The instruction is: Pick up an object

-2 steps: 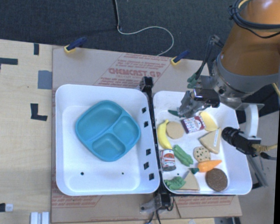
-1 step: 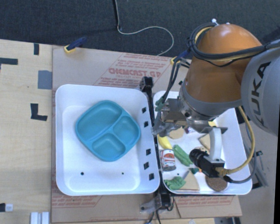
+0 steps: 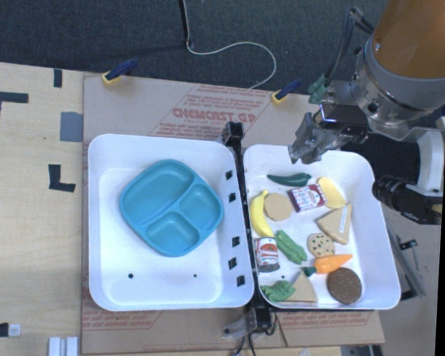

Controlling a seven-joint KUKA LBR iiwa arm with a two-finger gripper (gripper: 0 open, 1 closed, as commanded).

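My end effector (image 3: 308, 147) hangs over the far edge of the right bin (image 3: 379, 192), near its far left corner, dark and blurry, so I cannot tell its state. Nothing visible between its tips.

Right bin holds all the pickable stuff, toy food. Closest to my end effector: green chili pepper (image 3: 288, 178), just nearer than the tips, lying flat, apart from them. Right of it a yellow cheese piece (image 3: 331, 191) touching a dark red packet (image 3: 306, 197). Round tan cookie (image 3: 278, 207) sits just left of the packet, touching the banana (image 3: 259, 215), which lies along the bin's left wall. Farther toward the near side: green bean pod (image 3: 290, 246), small can (image 3: 267, 254) upright-ish by the left wall, chip cookie (image 3: 320, 243), bread wedge (image 3: 335, 222), carrot (image 3: 328, 263), brown round patty (image 3: 344, 285) at the near right, and a sandwich triangle with green leaf (image 3: 287, 291) at the near edge.

Left bin (image 3: 99, 226) holds a blue divided plate (image 3: 171, 206), three compartments, well apart from my end effector.

Both bins sit on a cardboard sheet (image 3: 204, 108) on the worktop (image 3: 26, 199). Two clamps, blue and yellow (image 3: 119, 70), pin the sheet's far edge. White cable (image 3: 230, 50) loops on the dark floor beyond.
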